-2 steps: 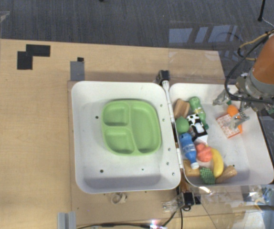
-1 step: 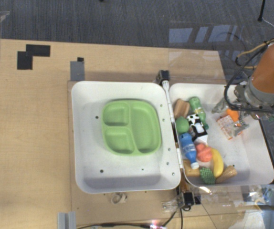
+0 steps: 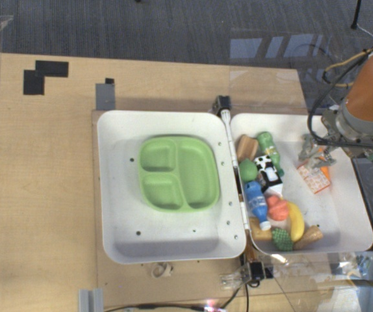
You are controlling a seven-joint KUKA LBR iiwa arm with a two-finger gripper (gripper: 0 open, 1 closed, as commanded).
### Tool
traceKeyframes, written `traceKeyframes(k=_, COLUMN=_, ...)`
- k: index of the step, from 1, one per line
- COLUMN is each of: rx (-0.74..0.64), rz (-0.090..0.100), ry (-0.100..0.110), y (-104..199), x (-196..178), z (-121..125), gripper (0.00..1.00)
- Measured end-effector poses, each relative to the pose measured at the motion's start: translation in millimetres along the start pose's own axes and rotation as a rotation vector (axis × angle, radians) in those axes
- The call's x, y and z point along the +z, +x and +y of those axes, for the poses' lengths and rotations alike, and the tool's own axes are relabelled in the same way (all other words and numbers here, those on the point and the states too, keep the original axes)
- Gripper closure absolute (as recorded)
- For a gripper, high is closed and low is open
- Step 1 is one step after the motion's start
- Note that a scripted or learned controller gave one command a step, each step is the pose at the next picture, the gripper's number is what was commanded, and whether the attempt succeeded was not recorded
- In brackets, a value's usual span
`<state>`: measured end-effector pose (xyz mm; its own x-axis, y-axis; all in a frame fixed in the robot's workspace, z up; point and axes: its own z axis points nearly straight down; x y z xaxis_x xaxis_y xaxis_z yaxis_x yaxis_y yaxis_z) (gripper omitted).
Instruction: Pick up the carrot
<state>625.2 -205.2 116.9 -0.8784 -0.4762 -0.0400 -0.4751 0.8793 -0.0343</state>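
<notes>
The carrot (image 3: 276,208), as far as I can make it out, is the small orange-red piece in the right bin (image 3: 350,207), in the lower part of a crowded row of toys along that bin's left wall. Its shape is too blurred to be sure. It lies just beside a blue bottle (image 3: 256,200) on its left and touches the upper end of a yellow banana (image 3: 296,221) on its right.

Below the banana there is a rough green piece (image 3: 281,239) and a brown piece (image 3: 310,234), both near the bin's front wall. Above the carrot stands a small black-and-white box (image 3: 268,169), next to a round green toy (image 3: 247,171). Higher in the same row are a brown toy (image 3: 245,147) and a long green one (image 3: 268,145), side by side.

Apart from this row, in the upper right part of the same bin, an orange-and-white packet (image 3: 315,178) lies flat on the floor. The gripper (image 3: 314,153) hangs just over its upper edge, well apart from the carrot. Whether the jaws are apart or together, I cannot tell, and nothing can be seen held in them.

The left bin (image 3: 108,174) holds a green plate (image 3: 177,173) with three compartments, lying flat near its middle. I see nothing lying in the compartments.
</notes>
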Motion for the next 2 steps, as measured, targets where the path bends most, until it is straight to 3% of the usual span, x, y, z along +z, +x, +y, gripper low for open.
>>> traceKeyframes(k=1, rx=0.000, rz=0.002, ry=-0.002, y=0.7, x=1.4, z=0.7, gripper=0.00)
traceKeyframes(k=2, rx=-0.002, rz=-0.010, ry=0.006, y=-4.3, x=-13.2, z=-1.2, gripper=1.00)
